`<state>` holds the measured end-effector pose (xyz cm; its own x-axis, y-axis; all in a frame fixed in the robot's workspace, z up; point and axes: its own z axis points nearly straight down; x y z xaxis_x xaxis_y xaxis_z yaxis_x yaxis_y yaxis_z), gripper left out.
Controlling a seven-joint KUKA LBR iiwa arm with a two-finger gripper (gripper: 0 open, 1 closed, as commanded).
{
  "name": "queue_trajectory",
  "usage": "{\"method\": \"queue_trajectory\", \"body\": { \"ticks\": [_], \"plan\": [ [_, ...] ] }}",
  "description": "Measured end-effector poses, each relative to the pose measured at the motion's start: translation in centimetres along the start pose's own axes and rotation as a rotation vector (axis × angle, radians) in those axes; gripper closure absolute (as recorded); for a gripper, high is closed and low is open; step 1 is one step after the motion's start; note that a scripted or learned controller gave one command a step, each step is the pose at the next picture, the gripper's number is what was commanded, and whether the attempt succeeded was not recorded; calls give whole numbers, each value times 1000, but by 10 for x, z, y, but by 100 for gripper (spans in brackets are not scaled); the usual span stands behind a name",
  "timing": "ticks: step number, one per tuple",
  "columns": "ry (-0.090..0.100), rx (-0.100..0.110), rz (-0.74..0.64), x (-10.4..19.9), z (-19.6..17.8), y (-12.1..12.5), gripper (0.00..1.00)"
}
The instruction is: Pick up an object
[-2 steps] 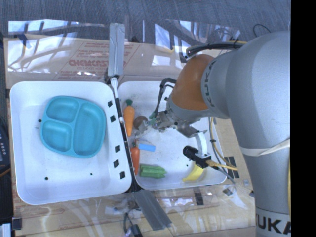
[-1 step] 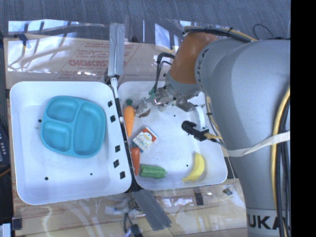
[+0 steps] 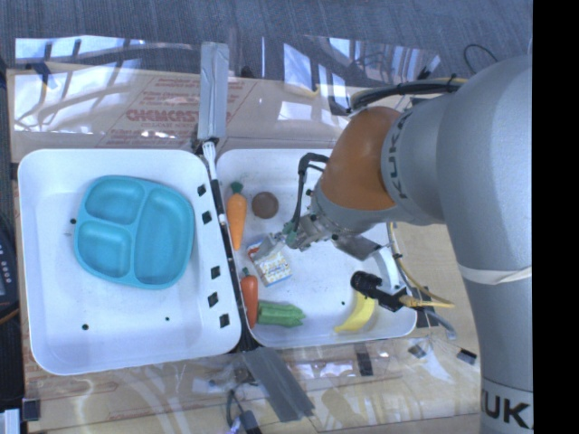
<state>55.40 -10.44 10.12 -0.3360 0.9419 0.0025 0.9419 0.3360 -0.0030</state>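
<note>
In the right bin [image 3: 317,165], my gripper [image 3: 288,236] hangs low at the left-middle, just above and right of a small pale packet [image 3: 270,264] with a printed label. It looks close to or touching the packet's upper edge; the wrist hides the contact. An orange carrot [image 3: 236,220] lies along the bin's left wall. A brown ball [image 3: 264,204] rests behind the gripper. A second small carrot [image 3: 249,291] and a green vegetable [image 3: 280,314] lie at the front left. A yellow banana [image 3: 358,316] sits at the front right.
The left bin [image 3: 45,269] holds a blue divided plate [image 3: 136,231]. A ridge with black clips [image 3: 215,247] separates the bins. The arm's grey body and orange band [image 3: 362,165] cover the right bin's right half. Cardboard lies behind the bins.
</note>
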Motion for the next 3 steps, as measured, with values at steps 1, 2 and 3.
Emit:
{"method": "queue_trajectory", "body": {
  "ticks": [1,2,3],
  "plan": [
    [0,0,-69,16,10,-28,0],
    [0,1,-70,15,1,-28,100],
    [-2,-4,102,70,-163,16,100]
  ]
}}
